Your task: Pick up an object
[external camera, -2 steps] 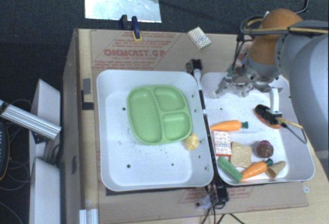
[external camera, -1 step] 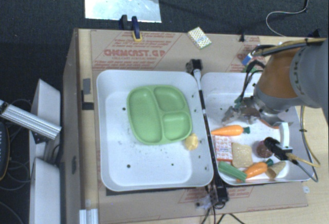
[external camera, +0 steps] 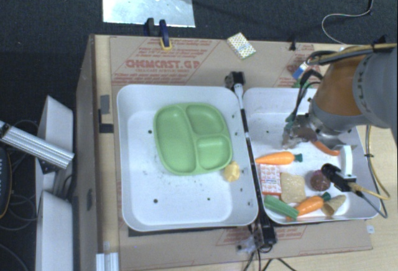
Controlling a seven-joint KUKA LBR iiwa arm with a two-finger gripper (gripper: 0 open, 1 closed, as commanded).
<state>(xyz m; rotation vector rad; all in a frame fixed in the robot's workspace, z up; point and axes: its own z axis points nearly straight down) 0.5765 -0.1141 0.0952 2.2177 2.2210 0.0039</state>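
My gripper [external camera: 296,134] hangs low over the middle of the right bin [external camera: 267,115], just above an orange carrot with a green stem [external camera: 276,158]. Nothing shows held in it. In front of the carrot lie a red and white packet [external camera: 269,178], a tan bread slice [external camera: 292,187], a green vegetable [external camera: 280,206], a second carrot [external camera: 309,204], a brown round piece [external camera: 320,181] and a tan cone [external camera: 336,202]. Part of another orange piece [external camera: 324,147] peeks out beside the wrist.
The left bin [external camera: 186,204] holds a green divided plate [external camera: 193,138] and a small yellow piece [external camera: 231,171] by its right wall. A black divider rail [external camera: 245,133] runs between the bins. The arm covers the right bin's far right side.
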